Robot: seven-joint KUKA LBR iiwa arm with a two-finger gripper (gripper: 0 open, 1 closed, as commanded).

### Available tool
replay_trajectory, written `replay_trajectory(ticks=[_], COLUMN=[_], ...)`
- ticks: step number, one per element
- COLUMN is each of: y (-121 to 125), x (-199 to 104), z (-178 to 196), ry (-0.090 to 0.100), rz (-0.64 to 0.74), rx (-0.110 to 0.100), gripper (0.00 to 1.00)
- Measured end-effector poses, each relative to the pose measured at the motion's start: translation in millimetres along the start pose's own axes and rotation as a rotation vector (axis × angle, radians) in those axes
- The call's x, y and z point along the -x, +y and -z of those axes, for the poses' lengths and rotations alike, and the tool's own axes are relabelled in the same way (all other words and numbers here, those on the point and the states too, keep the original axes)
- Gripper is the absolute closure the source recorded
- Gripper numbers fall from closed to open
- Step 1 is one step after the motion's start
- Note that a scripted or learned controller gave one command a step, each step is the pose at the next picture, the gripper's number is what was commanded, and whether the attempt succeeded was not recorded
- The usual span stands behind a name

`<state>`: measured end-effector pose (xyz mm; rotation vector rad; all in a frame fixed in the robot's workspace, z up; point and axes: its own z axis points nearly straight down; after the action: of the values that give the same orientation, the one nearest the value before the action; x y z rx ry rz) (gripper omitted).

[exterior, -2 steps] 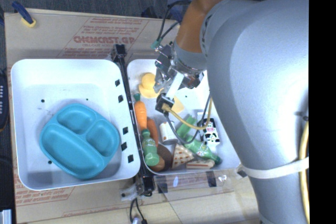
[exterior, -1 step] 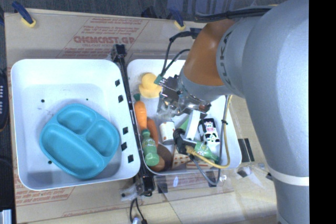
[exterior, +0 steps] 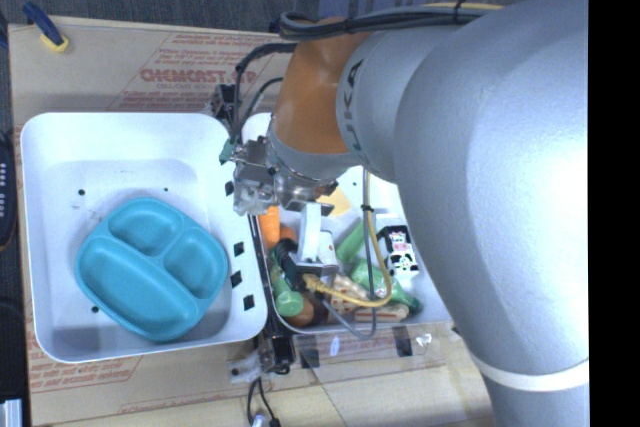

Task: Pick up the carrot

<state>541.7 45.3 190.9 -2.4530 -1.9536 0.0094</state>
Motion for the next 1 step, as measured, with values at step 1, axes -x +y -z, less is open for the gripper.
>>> replay_trajectory(ticks=[1], y=[-76.4], x=[-34.2], z=[52.8], ry=[0.000], rz=[0.127], rx=[-0.002], gripper=[1.00])
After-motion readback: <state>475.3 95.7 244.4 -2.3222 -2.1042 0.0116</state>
